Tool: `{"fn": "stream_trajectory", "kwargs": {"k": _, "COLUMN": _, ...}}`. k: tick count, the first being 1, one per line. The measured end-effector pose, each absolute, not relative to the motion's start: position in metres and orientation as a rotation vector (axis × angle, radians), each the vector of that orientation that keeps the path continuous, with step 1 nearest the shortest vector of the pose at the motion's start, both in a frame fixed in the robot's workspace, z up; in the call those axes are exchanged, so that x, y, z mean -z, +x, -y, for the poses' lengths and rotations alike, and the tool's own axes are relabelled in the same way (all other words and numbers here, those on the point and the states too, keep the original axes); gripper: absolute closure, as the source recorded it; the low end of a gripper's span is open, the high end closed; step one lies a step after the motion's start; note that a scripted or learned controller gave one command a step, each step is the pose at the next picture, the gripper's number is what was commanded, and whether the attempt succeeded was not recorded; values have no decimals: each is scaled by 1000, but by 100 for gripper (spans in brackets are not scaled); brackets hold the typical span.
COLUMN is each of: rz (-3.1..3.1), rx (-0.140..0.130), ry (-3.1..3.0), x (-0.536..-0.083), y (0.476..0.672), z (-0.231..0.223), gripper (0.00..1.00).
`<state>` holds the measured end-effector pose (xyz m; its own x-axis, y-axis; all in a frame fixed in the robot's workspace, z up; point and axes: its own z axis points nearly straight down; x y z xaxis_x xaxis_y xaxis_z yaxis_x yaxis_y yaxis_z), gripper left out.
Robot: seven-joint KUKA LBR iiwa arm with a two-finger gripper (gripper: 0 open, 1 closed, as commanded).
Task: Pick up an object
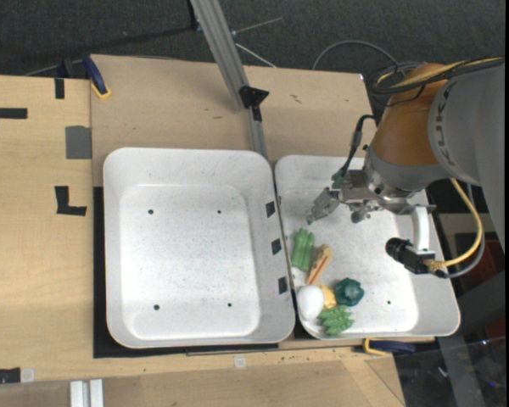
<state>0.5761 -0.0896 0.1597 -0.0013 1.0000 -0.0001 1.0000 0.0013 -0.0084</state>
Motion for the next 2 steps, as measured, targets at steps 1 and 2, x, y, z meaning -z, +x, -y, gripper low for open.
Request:
{"fn": "stream_trajectory", "kwargs": {"k": 1, "rz": 2218, "rx": -9, "ry": -2216, "x": -95, "y": 573, "z": 89, "gripper": 0}}
{"fn": "stream_trajectory", "kwargs": {"k": 2, "rz": 2222, "rx": -3, "ry": -2219, "x": -89, "y": 573, "z": 89, "gripper": 0}}
